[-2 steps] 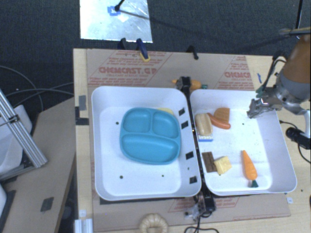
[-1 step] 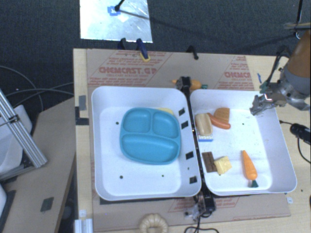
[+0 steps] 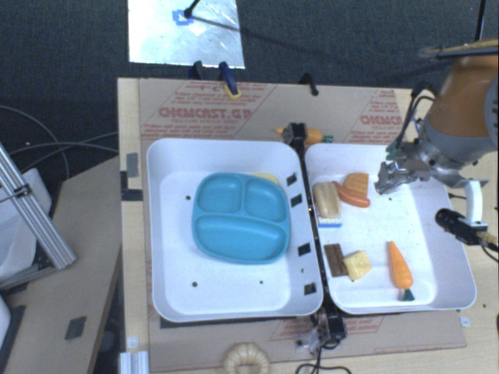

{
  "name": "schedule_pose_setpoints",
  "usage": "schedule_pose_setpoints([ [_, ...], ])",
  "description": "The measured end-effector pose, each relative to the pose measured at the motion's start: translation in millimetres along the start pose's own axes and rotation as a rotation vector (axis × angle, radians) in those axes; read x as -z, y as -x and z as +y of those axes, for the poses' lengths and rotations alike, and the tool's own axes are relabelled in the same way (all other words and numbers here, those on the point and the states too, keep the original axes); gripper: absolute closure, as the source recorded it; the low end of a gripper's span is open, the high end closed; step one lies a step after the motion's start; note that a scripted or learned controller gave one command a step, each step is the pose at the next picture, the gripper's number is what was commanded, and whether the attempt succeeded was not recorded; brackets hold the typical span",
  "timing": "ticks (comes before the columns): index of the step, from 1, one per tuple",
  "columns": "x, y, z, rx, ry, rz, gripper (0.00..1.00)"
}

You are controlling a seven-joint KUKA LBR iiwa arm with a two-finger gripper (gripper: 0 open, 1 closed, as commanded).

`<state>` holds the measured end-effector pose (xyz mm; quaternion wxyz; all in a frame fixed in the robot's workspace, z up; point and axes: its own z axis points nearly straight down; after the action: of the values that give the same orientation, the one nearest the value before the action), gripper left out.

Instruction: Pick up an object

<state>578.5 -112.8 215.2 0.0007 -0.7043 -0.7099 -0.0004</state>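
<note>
The right bin point(image 3: 444, 287) holds several toy foods: a tan bread piece point(image 3: 326, 199) on a blue-edged base, an orange sausage-like piece point(image 3: 352, 195) under an orange wedge point(image 3: 356, 183), a brown chocolate bar point(image 3: 335, 259), a pale yellow cheese block point(image 3: 359, 265) and an orange carrot point(image 3: 400, 266). My gripper point(image 3: 387, 179) hangs over the upper part of the right bin, just right of the orange wedge. No object sits between its tips.
The left bin point(image 3: 175, 209) holds a blue divided plate point(image 3: 240, 216), with a yellowish thing point(image 3: 267, 178) peeking out behind it. A small orange object point(image 3: 313, 136) lies outside, behind the bins' divider. A pale ring point(image 3: 247, 358) lies at the bench's front edge.
</note>
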Motion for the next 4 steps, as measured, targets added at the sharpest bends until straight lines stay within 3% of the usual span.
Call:
schedule_pose_setpoints([
  [3, 18, -181, -35, 0.002, 0.002, 0.001, 1.0],
  [4, 1, -225, -57, 0.001, -0.001, 0.0, 1.0],
])
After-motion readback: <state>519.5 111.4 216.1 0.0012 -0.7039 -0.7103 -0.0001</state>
